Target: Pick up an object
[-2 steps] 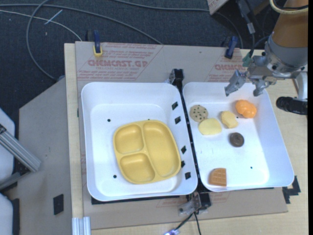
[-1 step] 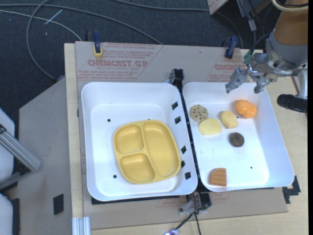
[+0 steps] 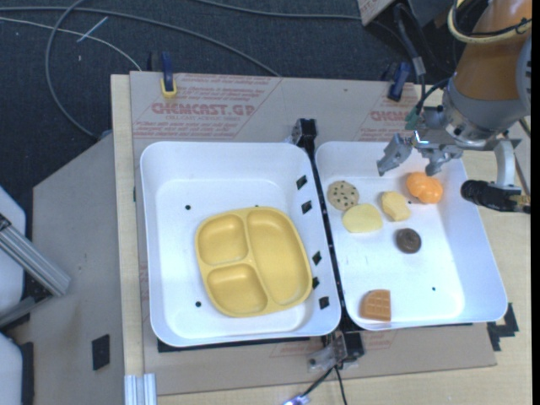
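My gripper [image 3: 414, 162] hangs over the back of the right bin [image 3: 456, 302], its two fingers spread apart with nothing between them. Just right of and below it lies an orange ball [image 3: 425, 187]. In the same bin sit a chocolate-chip cookie [image 3: 342, 195], a pale yellow oval piece [image 3: 363, 218], a small yellow block [image 3: 395, 205], a dark brown round piece [image 3: 408, 240] and an orange-brown wedge [image 3: 377, 305] near the front wall.
The left bin [image 3: 169, 184] bears a yellow three-compartment tray [image 3: 251, 260]. A black divider with clips runs between the bins. Cardboard lies under both bins, with blue clamps at its back edge.
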